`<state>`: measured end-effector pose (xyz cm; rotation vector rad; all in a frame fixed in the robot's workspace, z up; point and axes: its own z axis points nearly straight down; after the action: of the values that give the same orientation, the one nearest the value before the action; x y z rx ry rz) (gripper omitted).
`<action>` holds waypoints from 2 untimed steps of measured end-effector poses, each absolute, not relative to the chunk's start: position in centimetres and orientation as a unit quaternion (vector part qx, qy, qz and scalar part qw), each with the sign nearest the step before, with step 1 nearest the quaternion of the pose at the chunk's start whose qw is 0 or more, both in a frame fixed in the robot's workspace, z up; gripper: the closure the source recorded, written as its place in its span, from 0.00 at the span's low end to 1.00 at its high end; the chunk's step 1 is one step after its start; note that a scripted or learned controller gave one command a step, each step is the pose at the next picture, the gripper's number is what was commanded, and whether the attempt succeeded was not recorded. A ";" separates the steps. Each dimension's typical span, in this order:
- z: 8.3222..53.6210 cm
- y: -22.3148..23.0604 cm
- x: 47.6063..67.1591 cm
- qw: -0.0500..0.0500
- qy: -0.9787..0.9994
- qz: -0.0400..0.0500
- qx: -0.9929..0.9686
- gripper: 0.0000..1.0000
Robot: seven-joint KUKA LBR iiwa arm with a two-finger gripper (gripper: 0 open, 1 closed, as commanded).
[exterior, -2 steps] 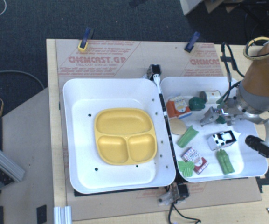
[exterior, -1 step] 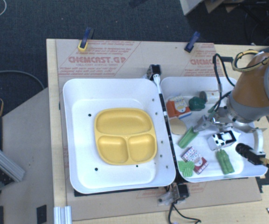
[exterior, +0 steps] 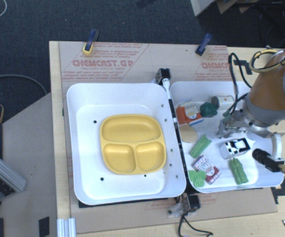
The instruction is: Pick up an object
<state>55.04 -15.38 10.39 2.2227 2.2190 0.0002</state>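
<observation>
Worktop: brown sheet, 2 white bins side by side.

L bin: holds just a yellow 3-compartment plate, centred, flat, well apart from the arm.

R bin: all the small stuff is here.

Arm comes in from view's right, wrist over R bin's mid-right. Tool is low over the bin, pointing down. Can't tell how far open it is, too small and partly hidden by the wrist. Nothing visibly in it.

Items, big to small:
- orange-and-white carton, near the divider, upper part of bin
- white/green/red packet, front L corner
- dark green ridged piece, front, just R of packet
- light green block, tilted, mid-left
- black-and-white piece, just below the tool, closest candidate; touching or not, can't tell
- dark green round thing, beside the carton
- pale disc, under the carton's edge

Progress, my read: pick not done. Every item looks to be lying on the bin floor, none lifted. Approach prob. underway, likely target = black-and-white piece. Left to do: close on it, lift clear.
</observation>
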 end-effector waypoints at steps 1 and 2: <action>16.5 -15.7 55.8 0.004 0.707 0.002 0.707 1.00; 21.9 -15.8 56.0 0.004 0.707 0.002 0.707 1.00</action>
<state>56.03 -15.77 21.92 2.2141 2.2164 0.0063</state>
